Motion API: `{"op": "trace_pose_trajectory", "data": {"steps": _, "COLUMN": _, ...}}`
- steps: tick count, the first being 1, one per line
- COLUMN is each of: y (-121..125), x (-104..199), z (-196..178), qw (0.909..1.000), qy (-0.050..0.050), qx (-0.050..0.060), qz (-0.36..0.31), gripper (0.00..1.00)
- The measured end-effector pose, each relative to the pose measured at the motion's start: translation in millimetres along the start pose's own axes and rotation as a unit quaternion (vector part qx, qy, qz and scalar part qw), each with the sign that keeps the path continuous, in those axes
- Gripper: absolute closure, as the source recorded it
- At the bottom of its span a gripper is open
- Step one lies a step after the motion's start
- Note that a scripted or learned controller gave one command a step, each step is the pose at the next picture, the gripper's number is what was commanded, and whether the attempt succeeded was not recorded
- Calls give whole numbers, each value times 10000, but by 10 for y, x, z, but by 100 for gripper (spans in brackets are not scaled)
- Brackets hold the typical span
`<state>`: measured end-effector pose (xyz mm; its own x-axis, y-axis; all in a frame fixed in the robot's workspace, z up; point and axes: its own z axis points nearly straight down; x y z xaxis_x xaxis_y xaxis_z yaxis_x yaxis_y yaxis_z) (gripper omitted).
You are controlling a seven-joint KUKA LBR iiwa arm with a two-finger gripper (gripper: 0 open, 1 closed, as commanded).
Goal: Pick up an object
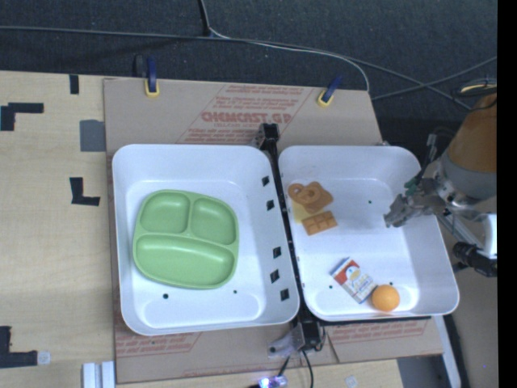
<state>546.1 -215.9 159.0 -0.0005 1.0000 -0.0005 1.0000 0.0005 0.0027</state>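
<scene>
The right bin [367, 162] holds a brown pretzel-shaped piece [308, 194], a yellow block under it, and an orange waffle piece [319, 222] near its left side. A small red and white carton [353, 280] and an orange ball [386, 298] lie near the bin's front edge. My gripper [397, 214] hangs over the right side of this bin, well apart from all of these objects, with nothing visible between its fingers.
The left bin [129, 168] carries a green divided plate [187, 238]. Both bins rest on a cardboard sheet [242, 111] held by clamps at the back. A black divider [279, 217] runs between the bins. Cables cross the dark floor behind.
</scene>
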Motion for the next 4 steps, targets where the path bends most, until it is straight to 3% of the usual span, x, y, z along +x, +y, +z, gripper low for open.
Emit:
{"op": "trace_pose_trajectory", "data": {"steps": 2, "y": -21, "x": 36, "z": -744, "qw": 10000, "qy": 1, "qx": 0, "qz": -10, "gripper": 100}}
{"op": "trace_pose_trajectory", "data": {"steps": 4, "y": 184, "x": 1133, "z": -642, "qw": 10000, "qy": 4, "qx": 21, "qz": -7, "gripper": 100}}
